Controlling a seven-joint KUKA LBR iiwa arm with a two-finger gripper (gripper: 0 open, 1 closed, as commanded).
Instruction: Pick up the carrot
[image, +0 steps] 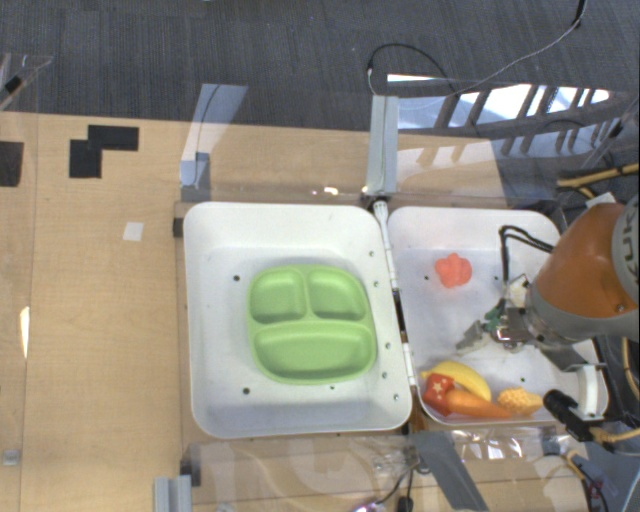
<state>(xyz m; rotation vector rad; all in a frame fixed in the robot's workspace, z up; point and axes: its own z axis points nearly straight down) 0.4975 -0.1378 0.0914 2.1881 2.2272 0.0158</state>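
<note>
The carrot (478, 405) is an orange stick lying along the front wall of the right bin (420, 260), between a red pepper (436, 390) and a small orange-yellow corn piece (520, 401). A yellow banana (462, 376) lies just behind it, touching it. My gripper (478, 336) hangs over the middle of the right bin, behind and above the carrot, apart from it. Its fingers point left and look spread, with nothing between them.
A pale red strawberry-like piece (453, 270) sits in the back half of the right bin. The left bin (215, 330) holds a green divided plate (310, 322). The arm's orange band (590, 275) covers the right bin's right side. A metal divider post (382, 140) stands behind the bins.
</note>
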